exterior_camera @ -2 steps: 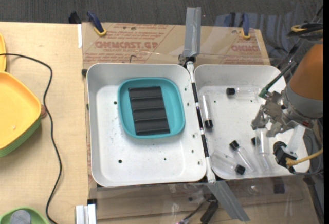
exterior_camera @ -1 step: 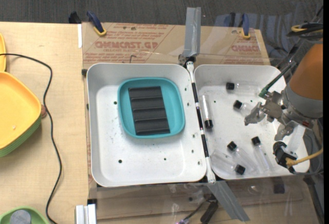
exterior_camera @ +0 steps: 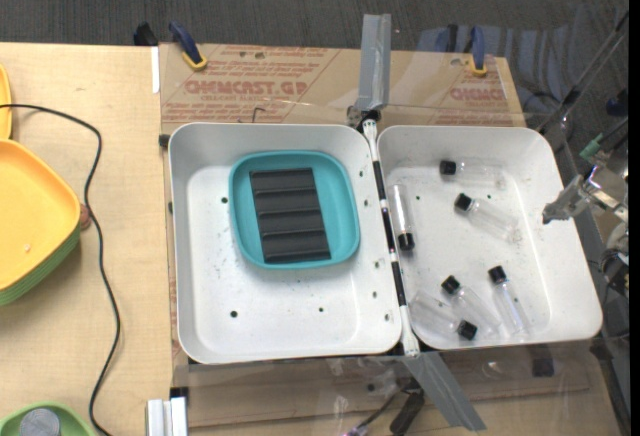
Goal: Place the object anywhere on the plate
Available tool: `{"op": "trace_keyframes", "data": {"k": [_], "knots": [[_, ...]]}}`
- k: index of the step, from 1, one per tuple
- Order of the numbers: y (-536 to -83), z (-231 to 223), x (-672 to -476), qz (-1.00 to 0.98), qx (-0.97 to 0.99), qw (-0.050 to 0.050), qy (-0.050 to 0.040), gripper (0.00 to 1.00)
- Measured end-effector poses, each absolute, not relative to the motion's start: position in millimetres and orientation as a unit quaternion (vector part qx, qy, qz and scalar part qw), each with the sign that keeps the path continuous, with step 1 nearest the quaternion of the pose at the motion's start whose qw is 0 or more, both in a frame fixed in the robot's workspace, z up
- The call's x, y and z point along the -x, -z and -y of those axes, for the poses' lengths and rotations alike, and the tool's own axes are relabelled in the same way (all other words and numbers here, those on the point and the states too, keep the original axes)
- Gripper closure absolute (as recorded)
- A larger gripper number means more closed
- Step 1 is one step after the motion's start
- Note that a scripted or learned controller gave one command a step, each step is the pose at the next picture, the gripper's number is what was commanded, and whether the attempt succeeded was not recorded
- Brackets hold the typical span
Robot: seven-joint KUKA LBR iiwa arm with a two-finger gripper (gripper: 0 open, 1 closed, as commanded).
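Camera view: clear plastic vials with black caps [exterior_camera: 505,299] are left scattered in the right white bin [exterior_camera: 530,139]; the teal square plate [exterior_camera: 345,214] is centred in the left bin for easy placement. The gripper [exterior_camera: 560,209], at the right bin's edge, cannot be judged.

bins [exterior_camera: 200,254]: white plastic, smooth, slightly glossy
plate [exterior_camera: 345,214]: teal plastic, smooth; dark ribbed matt insert
vials [exterior_camera: 508,299]: clear, glassy, with black caps
bench [exterior_camera: 110,254]: pale wood, matt
board [exterior_camera: 300,84]: brown cardboard, printed
trays [exterior_camera: 30,214]: yellow plastic
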State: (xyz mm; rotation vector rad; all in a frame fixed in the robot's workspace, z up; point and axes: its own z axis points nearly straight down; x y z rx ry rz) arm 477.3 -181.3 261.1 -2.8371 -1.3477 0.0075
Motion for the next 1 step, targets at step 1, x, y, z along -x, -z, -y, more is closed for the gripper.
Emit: {"op": "trace_keyframes", "data": {"k": [1], "knots": [[-396.0, 201.5, -478.1, 0.385, 0.923, 0.000, -0.0028, 0.00]]}}
